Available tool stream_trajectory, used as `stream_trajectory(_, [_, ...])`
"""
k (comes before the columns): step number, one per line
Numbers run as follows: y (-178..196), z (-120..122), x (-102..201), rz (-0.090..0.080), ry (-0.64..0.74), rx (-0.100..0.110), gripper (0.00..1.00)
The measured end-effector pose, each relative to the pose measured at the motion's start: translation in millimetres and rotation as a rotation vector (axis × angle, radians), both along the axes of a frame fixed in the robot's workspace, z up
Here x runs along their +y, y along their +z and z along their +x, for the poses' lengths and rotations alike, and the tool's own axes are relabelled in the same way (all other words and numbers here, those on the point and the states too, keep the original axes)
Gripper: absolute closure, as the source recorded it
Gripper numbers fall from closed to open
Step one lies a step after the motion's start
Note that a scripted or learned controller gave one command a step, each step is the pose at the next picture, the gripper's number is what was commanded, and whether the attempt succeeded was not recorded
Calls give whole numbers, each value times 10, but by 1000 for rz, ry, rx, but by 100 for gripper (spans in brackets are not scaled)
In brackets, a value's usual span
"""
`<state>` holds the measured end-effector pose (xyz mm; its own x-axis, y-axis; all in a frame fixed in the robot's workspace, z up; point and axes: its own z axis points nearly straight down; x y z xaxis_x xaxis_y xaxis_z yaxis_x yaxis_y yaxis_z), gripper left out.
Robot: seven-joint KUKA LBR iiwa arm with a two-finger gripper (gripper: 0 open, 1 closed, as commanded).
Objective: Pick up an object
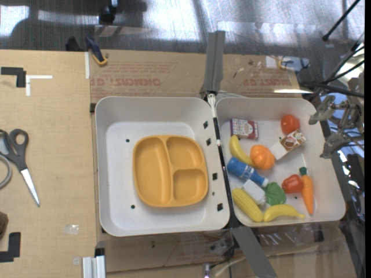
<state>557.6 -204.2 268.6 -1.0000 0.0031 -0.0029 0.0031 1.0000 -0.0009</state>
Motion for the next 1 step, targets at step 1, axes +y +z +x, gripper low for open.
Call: stream_trajectory(1, [-1191,-722,-137,1,-143,1,0])
